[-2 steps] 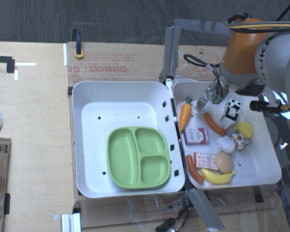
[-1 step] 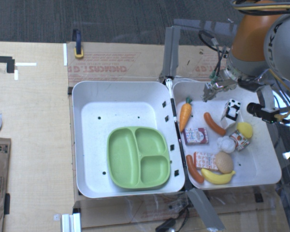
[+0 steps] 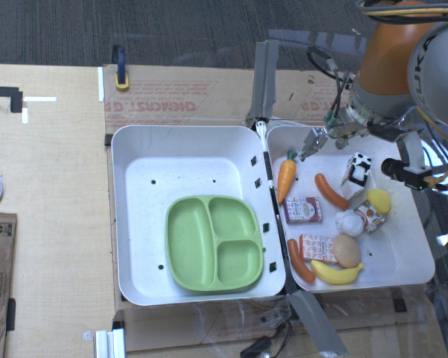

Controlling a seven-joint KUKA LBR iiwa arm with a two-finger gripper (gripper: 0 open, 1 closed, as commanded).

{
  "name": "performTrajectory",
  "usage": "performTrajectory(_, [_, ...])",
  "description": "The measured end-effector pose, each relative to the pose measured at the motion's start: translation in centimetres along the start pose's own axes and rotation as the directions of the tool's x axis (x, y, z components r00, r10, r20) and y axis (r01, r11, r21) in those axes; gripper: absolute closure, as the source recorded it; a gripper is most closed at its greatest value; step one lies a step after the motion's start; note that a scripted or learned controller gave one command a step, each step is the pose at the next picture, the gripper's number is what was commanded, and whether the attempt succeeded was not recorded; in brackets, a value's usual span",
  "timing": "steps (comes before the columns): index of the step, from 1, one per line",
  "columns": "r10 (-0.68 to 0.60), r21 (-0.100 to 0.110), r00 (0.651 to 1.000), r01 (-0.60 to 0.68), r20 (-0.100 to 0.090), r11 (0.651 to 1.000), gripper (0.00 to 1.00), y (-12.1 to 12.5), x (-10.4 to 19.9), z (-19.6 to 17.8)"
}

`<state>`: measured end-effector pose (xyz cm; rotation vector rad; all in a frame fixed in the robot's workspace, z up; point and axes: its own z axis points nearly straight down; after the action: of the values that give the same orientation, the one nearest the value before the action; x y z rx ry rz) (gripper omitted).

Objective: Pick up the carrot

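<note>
The carrot (image 3: 285, 177), orange with a small green top, lies against the left wall of the right bin (image 3: 404, 253), its tip pointing toward the front. My gripper (image 3: 314, 141) hangs over the back of that bin, just above and to the right of the carrot's green end, apart from it. The grey arm with its orange band comes in from the upper right. Nothing is seen in the gripper.
The right bin also holds two red sausages (image 3: 331, 190) (image 3: 300, 261), a banana (image 3: 336, 273), a lemon (image 3: 378, 200), two small cartons (image 3: 302, 209) (image 3: 316, 246), and a black-and-white toy (image 3: 358, 170). A green divided plate (image 3: 213, 242) lies in the left bin (image 3: 172, 166).
</note>
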<state>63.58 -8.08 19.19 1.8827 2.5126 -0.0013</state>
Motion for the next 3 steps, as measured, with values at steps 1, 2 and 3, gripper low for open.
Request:
performTrajectory(1, [0.003,-0.014,1.000,-0.003,0.007,1.000,0.00,1.0,-2.5,8.2])
performTrajectory(2, [-0.202,-0.014,0.979,0.202,0.011,0.979,0.00,2.1,-3.0,8.7])
performTrajectory(3, [-0.596,-0.002,0.803,0.596,0.000,0.803,0.00,-2.9,-1.2,9.9])
